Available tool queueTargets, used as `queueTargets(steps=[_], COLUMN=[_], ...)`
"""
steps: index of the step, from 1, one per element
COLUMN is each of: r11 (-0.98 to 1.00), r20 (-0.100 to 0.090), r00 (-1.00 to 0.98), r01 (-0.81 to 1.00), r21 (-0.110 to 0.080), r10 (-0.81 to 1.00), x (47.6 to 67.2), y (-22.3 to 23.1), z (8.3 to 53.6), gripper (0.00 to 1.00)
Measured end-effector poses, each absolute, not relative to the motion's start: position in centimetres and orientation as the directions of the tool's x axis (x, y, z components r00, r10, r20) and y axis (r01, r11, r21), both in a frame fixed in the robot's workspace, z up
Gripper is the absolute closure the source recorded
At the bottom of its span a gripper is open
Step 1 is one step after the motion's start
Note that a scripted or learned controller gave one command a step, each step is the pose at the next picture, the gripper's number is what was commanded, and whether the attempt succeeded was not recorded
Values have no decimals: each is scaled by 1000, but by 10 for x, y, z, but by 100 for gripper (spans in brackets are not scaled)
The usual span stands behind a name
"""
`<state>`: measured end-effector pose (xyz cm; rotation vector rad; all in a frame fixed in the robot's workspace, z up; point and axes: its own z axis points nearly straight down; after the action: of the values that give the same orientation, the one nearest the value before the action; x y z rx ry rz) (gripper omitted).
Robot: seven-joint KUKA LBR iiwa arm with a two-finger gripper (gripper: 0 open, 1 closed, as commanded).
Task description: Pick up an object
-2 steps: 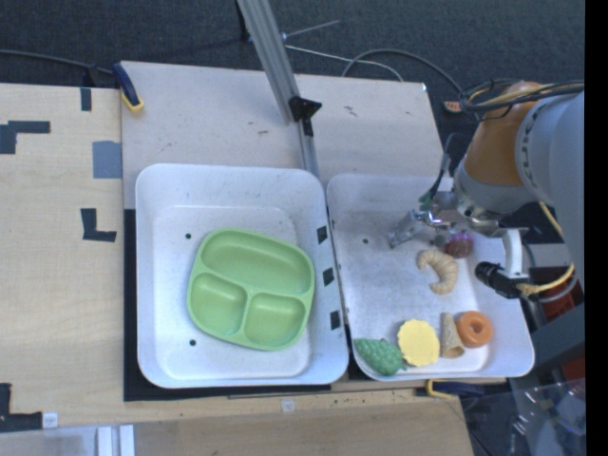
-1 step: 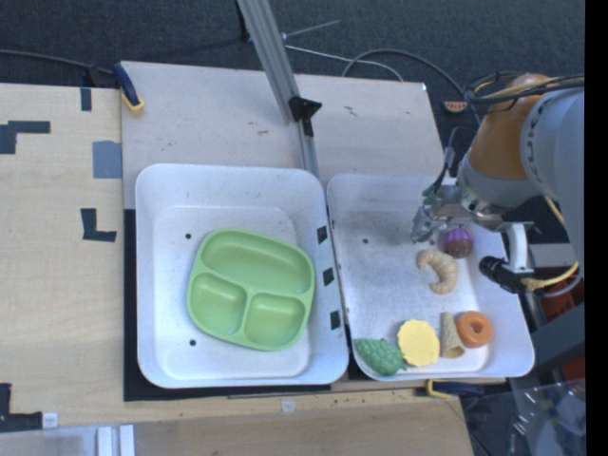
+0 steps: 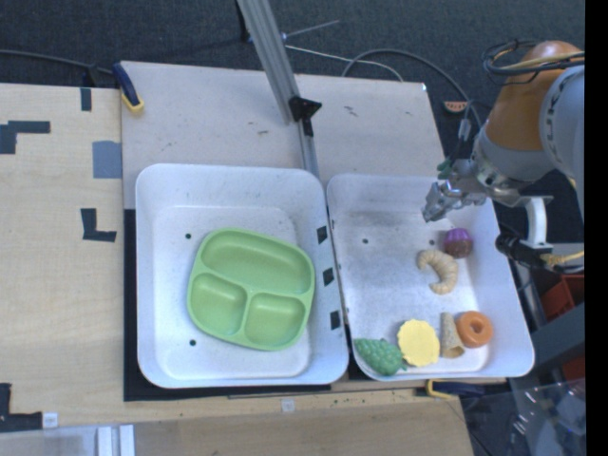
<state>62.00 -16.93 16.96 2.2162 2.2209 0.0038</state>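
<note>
Claw [image 3: 439, 203] hangs over right bin [image 3: 380, 255]; grip state can't tell. Croissant [image 3: 440, 269] below it, long axis up-down, tips pointing left.

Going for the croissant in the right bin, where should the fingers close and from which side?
Grip the croissant across its thick middle, coming straight down. It lies flat and curved, apart from the purple piece above it, with bare bin floor on its left. The gripper hangs just above.

Dark carpeted floor [image 3: 399, 8] crossed by cables behind a pale wooden bench [image 3: 57, 255], metal pole [image 3: 271, 41] rising at a slant
</note>
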Motion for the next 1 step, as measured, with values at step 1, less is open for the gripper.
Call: queueTargets(steps=[1], r11=[2], r20=[-1], r00=[-2], r01=[1000], r21=[4], r10=[1000], x=[621], y=[-169], z=[223], gripper=[100])
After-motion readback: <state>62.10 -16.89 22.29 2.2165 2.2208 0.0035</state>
